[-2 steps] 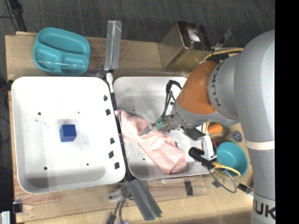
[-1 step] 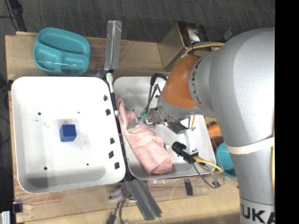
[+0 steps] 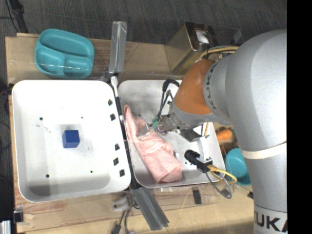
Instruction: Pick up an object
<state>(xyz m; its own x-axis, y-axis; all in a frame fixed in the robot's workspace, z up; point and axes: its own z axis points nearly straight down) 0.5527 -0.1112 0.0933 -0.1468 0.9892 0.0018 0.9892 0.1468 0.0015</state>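
Crowding gripper (image 3: 155, 126): pink cloth (image 3: 153, 150).

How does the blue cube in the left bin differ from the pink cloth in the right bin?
The blue cube is small, rigid and square-edged; the pink cloth is much larger, soft and crumpled. The cube sits alone in the left bin, far from the arm; the cloth sprawls along the right bin with the gripper at its upper part. Both lie on a white bin floor.
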